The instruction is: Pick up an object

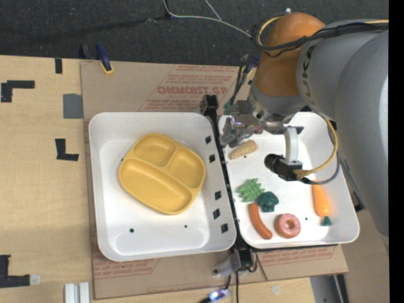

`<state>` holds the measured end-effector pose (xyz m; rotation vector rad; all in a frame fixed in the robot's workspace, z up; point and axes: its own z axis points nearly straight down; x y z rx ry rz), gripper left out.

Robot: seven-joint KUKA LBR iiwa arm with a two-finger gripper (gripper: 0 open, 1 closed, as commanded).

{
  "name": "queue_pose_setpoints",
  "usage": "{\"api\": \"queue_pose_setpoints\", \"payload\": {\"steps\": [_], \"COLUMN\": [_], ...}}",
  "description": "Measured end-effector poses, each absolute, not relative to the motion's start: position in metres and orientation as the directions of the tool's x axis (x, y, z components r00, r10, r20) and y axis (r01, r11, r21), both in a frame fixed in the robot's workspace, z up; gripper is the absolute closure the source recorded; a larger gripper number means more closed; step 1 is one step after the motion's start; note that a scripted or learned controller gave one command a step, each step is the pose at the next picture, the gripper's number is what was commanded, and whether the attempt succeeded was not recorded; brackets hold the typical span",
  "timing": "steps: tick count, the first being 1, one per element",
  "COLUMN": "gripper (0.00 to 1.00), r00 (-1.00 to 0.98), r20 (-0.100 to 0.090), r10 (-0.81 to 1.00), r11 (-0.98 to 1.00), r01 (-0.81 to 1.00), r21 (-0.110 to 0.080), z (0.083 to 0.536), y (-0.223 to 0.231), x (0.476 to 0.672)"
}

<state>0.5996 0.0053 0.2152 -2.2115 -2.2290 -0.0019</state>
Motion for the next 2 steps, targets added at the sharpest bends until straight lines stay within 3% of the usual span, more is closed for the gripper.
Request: {"api": "queue_pose_setpoints", "payload": {"steps": [2], "gripper": [1.0], "r00": [-0.006], "r20": [0.001], "r10": [1.0], "r11": [0.006], "r01": [1.0], "r21": [-0.001], "z": [0.213], "y": [0.101], "x": [0.625]}}
